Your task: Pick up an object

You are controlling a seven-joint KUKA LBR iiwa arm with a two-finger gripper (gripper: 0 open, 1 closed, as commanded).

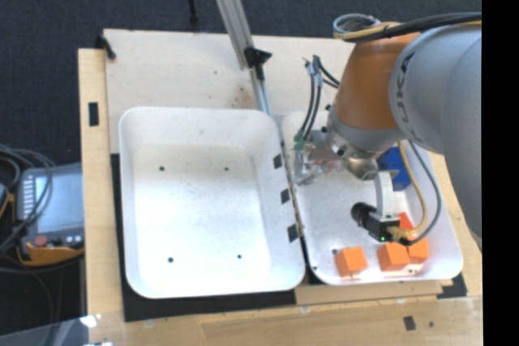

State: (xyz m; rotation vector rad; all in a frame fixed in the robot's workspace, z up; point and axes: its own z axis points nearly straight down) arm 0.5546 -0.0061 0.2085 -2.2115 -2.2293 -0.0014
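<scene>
The gripper (306, 164) hangs low by the right bin's (336, 211) left wall. Whether it is spread or closed cannot be told, and nothing is seen in it. Three orange blocks (393, 256) lie along the bin's near edge. This looks like the approach step. The next move calls for shifting over a block, then descending.

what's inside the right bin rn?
Orange blocks along the front edge of the right bin, plus a blue thing partly under the arm. The arm covers the bin's back part, so anything there is hidden.
</scene>
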